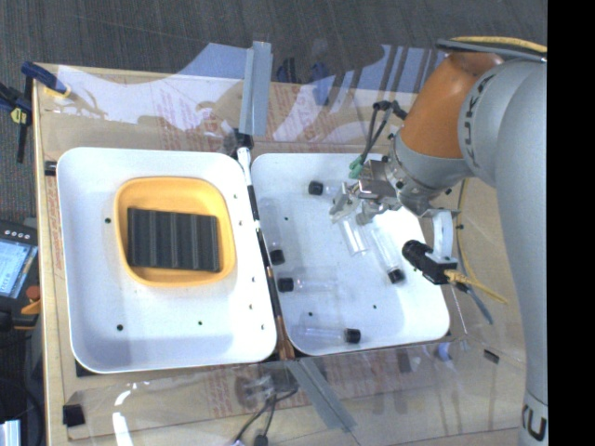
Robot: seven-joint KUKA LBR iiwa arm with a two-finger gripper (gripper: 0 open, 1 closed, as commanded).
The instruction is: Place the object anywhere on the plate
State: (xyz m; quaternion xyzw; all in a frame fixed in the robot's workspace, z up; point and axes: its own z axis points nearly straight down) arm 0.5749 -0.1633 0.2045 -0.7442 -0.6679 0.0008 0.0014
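Tubes (pixel 354 237) of clear plastic with black caps are lying scattered in the right bin (pixel 423 319), one just below the gripper (pixel 358 203). Fingers are spreading apart, gripping nothing. Over in the left bin (pixel 84 333), the yellow plate (pixel 174 193) is sitting well apart.

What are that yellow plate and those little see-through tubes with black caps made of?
The yellow plate looks like matte plastic, judging by its soft, rounded rim and dull sheen; its dark ribbed center may be rubber or plastic. The tubes seem clear plastic or glass, since the white bin shows through them.
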